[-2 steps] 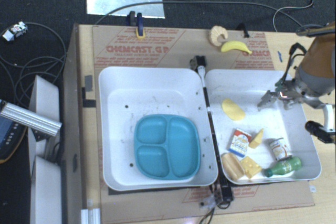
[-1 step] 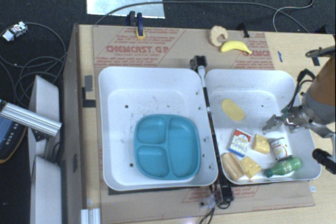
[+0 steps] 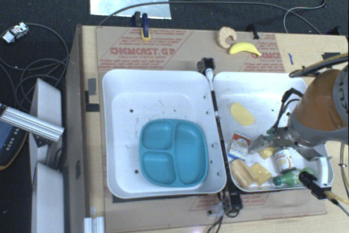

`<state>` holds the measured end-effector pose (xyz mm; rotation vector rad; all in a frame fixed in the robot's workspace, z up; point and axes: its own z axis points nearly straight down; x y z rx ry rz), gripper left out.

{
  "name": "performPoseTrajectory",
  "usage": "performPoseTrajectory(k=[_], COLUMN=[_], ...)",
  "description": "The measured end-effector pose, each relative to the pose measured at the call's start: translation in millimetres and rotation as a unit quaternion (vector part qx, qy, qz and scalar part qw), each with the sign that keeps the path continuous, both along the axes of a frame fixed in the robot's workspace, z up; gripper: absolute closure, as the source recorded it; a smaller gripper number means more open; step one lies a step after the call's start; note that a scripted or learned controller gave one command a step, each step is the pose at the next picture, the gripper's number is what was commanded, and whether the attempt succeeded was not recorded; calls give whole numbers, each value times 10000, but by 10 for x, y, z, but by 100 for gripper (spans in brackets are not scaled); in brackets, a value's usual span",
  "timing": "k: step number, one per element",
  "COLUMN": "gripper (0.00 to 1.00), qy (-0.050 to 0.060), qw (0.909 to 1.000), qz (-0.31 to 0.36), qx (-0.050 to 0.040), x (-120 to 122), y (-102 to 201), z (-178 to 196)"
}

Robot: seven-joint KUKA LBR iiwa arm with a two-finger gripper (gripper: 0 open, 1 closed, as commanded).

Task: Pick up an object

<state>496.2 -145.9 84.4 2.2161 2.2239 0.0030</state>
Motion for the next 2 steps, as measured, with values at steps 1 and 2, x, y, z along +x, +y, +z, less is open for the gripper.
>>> performPoseTrajectory(k=[1,2], gripper=[100,100], qy=[-17,-4], qw=[10000,10000], qz=[2,3], qx=[-3,5], x=[12,88], y=[-5,949], z=[106,1006])
